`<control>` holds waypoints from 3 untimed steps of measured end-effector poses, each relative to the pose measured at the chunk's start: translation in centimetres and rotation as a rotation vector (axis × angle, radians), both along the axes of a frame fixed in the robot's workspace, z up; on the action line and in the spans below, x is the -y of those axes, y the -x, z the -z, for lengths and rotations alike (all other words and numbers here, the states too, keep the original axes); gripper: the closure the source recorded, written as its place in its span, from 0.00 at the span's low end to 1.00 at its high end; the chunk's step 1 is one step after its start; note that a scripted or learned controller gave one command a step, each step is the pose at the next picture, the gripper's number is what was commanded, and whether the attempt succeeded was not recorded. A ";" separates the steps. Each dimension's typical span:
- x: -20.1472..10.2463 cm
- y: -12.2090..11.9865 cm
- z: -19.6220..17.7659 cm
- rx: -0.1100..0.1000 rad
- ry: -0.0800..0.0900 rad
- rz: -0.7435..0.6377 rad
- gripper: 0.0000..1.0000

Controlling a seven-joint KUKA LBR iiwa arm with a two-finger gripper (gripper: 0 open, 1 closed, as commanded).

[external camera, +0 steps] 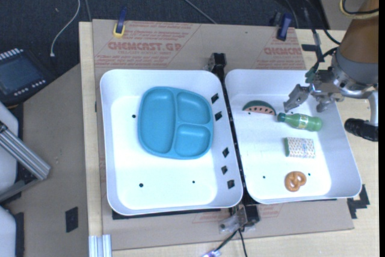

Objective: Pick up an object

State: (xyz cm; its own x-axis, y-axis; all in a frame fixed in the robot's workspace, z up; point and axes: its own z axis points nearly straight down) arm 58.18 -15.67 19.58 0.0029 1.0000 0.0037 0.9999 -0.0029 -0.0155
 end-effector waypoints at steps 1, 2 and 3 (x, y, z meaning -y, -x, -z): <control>0.0 -0.3 -0.8 0.014 0.003 -0.003 0.00; -0.5 -0.1 5.4 0.009 0.001 -0.003 0.00; -0.3 -0.7 8.5 0.033 0.009 -0.003 0.00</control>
